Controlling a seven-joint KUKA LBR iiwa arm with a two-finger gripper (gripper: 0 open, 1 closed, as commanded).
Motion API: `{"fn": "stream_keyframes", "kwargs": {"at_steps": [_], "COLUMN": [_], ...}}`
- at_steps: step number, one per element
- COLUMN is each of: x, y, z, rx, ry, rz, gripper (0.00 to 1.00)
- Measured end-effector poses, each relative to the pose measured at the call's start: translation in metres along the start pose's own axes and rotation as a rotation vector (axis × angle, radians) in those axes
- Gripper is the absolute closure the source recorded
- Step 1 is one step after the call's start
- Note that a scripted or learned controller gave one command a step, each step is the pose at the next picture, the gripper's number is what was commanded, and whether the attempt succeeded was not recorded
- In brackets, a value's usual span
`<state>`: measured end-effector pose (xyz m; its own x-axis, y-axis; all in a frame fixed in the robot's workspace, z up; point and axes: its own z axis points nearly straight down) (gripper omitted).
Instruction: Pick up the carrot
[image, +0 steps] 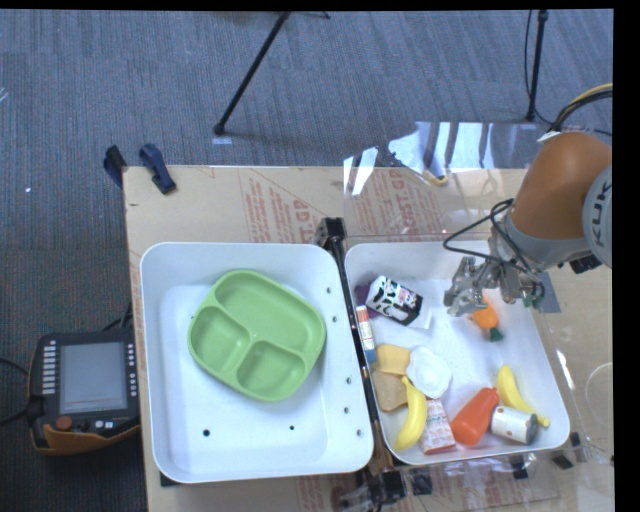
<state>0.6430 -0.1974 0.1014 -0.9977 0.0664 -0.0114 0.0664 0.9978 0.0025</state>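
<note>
The carrot (486, 319) lies near the right bin's (556, 372) far right wall, just beside the tool (468, 296), whose spread I cannot tell, so the descent should centre over the orange body, clear of the wall.

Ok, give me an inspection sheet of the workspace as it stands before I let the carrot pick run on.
Surface: two white bins, left bin, right bin.
Job's things: carrot in right bin, near its far right side.
Clutter: green plate in left bin; milk carton, two bananas, orange bottle in right bin.
Grippers: gripper low beside carrot, fingers unclear.
Cables: black cable looping by wrist.
Surroundings: pendant on floor, tripod legs.
</note>
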Motion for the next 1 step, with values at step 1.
{"fn": "stream_keyframes", "kwargs": {"at_steps": [1], "x": [0.0371], "y": [-0.0148], "z": [0.0131], "rx": [-0.001], "ry": [0.010], "rz": [-0.218], "gripper": [1.00]}}
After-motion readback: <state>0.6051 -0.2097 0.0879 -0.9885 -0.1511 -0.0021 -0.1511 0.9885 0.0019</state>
